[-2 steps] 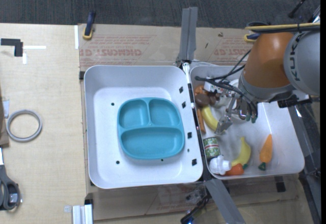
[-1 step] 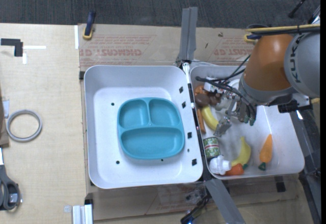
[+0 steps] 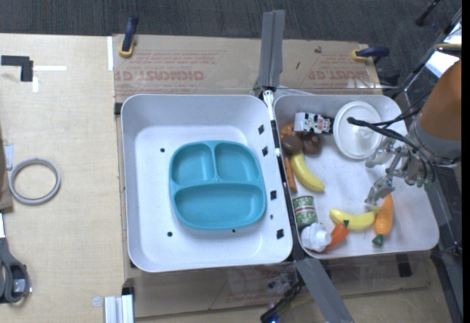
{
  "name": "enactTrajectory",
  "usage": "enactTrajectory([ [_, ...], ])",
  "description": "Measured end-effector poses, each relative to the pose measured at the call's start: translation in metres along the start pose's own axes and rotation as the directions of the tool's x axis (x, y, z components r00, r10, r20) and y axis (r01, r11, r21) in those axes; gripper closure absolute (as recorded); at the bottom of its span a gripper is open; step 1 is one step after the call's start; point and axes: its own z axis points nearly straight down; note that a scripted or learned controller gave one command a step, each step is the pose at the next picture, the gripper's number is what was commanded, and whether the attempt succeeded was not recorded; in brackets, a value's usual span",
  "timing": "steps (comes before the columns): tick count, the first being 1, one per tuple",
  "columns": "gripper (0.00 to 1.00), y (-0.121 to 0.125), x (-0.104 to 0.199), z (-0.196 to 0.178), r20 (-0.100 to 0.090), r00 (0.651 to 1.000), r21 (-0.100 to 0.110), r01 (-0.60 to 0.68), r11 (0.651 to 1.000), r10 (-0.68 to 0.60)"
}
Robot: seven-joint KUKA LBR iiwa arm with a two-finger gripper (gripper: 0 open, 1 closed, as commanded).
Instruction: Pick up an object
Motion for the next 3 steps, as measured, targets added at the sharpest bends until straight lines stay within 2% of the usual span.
enactTrajectory([
  [1, 0.0, 0.029, 0.076, 0.0, -0.002, 1.0, -0.001, 0.008, 1.0, -0.008],
  [2, 0.0, -0.023, 0.069, 0.0, 0.0, 0.989, -0.001, 0.146, 0.989, -0.146],
  [3, 0.0, 0.008, 0.038, 0.0, 0.0, 0.956, -0.002, 0.292, 0.956, -0.292],
])
